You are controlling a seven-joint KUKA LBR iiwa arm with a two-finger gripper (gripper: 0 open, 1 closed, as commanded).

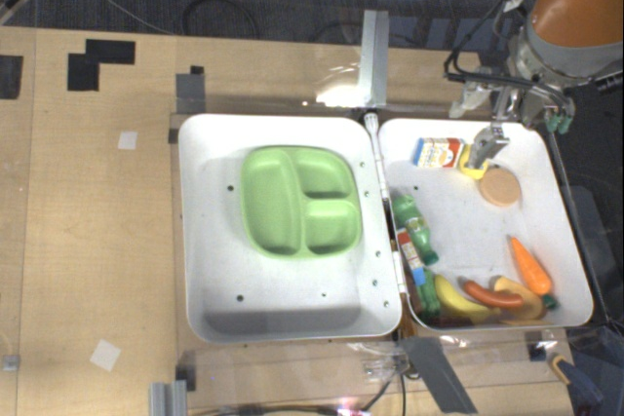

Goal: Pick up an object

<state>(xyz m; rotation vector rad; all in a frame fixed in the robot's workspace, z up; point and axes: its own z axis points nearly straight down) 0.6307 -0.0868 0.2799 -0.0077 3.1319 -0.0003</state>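
— While the arm reaches in from the right, where is the claw (490, 143)?
— Over the right bin's (458, 200) far end, above a yellow piece (474, 163); its fingers' spread cannot be told. A carrot (529, 265) lies nearer.

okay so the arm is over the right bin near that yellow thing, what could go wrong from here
1. The gripper hangs over a yellow piece wedged between the small carton and the tan disc; a descent may knock either one aside.
2. That piece sits near the right bin's back wall, so a finger might strike the rim.
3. It looks small and low, so a grasp could slip off.
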